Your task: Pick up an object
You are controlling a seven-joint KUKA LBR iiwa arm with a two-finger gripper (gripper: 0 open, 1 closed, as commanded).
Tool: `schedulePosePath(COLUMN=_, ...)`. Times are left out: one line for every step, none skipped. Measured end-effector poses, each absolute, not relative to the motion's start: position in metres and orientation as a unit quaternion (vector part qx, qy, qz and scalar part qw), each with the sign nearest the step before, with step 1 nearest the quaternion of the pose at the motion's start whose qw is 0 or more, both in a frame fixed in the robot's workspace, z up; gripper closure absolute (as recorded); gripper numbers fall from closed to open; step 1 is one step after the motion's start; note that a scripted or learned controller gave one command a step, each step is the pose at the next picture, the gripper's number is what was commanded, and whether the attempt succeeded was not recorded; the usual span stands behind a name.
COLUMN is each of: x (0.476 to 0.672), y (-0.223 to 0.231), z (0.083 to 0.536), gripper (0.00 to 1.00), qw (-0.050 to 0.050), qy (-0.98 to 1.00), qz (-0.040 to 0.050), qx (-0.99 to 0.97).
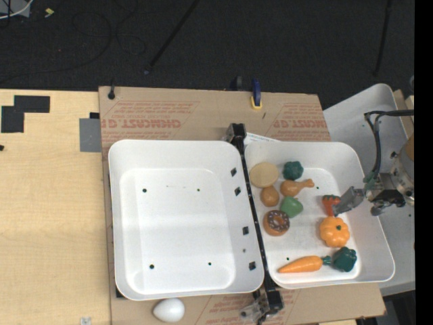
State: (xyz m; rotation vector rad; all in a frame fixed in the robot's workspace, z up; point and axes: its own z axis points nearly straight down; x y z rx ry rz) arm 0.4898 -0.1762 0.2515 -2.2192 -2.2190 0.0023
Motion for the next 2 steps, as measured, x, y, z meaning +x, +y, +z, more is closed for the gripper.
schedulePosePath(x=0.516, y=-0.149, z=0.105, gripper=0.0, qw=-0.003, qy=-0.708, qz=-0.0031, qx=-0.706)
schedulePosePath(x=0.626, y=-0.137, z=0.088, gripper=0.0, qw=-0.003, qy=-0.709, qz=-0.002, qx=-0.705)
